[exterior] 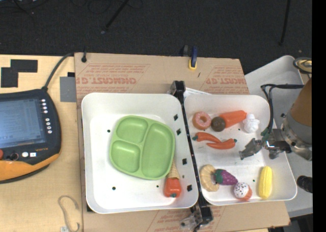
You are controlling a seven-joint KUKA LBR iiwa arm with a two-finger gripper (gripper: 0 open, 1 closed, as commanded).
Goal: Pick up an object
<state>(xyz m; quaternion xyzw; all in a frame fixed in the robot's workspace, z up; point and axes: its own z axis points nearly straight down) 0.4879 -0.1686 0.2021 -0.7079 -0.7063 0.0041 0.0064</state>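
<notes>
The right bin [277, 195] holds several toy foods: a pink donut [201, 120], a brown ball [218, 123], an orange carrot [235, 118], a white garlic-like piece [250, 123], two red chilies [220, 144], a beige ring [207, 177], a purple eggplant [225, 177], a red and white ball [242, 191] and a yellow corn cob [265, 181]. My gripper [261, 149] hangs over the bin's right middle, above the corn and right of the chilies. It is open with nothing between its fingers.
The left bin [97, 185] holds a green divided plate [142, 147] and a red and orange toy [172, 185] by its right wall. A handheld control pad [25, 129] lies at the far left. A yellow clamp [193, 59] sits at the cardboard's back edge.
</notes>
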